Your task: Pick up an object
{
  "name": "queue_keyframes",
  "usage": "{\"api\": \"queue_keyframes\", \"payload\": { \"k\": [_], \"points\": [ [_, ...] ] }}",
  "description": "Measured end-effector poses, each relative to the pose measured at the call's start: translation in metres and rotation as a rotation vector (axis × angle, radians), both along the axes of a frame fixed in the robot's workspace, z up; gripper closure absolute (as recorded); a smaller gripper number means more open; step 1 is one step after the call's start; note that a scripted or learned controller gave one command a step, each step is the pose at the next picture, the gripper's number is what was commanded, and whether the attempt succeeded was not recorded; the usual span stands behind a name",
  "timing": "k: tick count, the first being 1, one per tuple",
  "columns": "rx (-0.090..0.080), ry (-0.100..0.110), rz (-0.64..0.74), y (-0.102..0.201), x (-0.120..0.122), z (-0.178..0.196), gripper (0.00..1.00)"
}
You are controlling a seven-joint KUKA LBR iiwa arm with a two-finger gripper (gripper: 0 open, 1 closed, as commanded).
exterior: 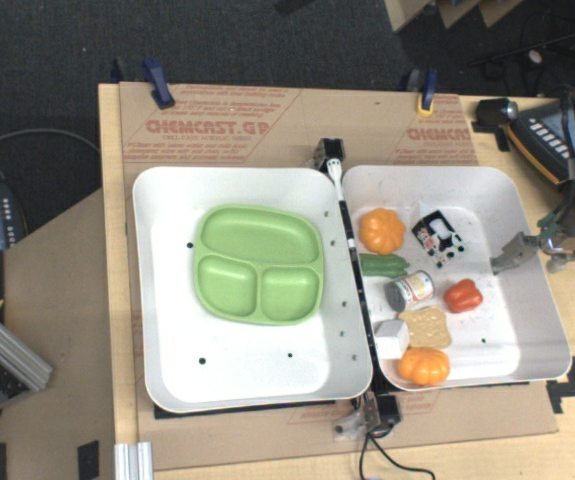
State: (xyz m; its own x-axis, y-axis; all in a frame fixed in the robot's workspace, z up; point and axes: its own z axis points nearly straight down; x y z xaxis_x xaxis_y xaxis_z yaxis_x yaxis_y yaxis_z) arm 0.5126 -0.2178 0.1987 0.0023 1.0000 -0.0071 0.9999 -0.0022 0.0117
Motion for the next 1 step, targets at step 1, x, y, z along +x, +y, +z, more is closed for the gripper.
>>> {"api": "queue_keyframes", "payload": {
  "k": [1],
  "points": [
    [0.01, 0.016, 0.001, 0.0177, -0.0352, -0.1181, 0.0]
  ]
}}
